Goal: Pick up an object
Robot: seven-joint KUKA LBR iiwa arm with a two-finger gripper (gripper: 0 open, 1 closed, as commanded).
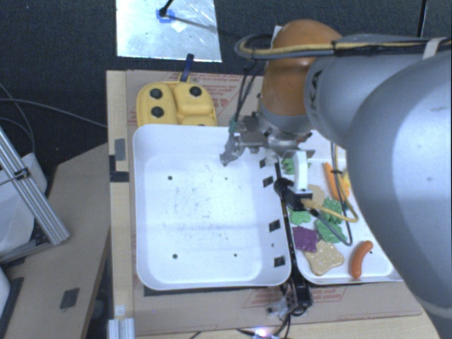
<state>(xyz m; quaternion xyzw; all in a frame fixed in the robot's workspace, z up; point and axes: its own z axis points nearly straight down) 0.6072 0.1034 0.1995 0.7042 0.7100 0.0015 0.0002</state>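
My gripper (282, 162) hangs below the orange wrist band (293, 83), over the near-left corner of the right bin (378, 270) beside the divider between the bins. Just below and to the right of it lie small toys: an orange carrot-like stick (332, 179), green pieces (329, 229), a purple piece (306, 239), a tan toast-shaped piece (325, 258) and a red sausage (359, 256). The big grey arm hides the rest of that bin.
The left bin (152, 189) is a shallow white tray showing its scuffed floor. A yellow plastic block (175, 104) stands behind it. A shiny sheet (168, 18) lies farther back, and an aluminium frame (28, 189) stands at the left.
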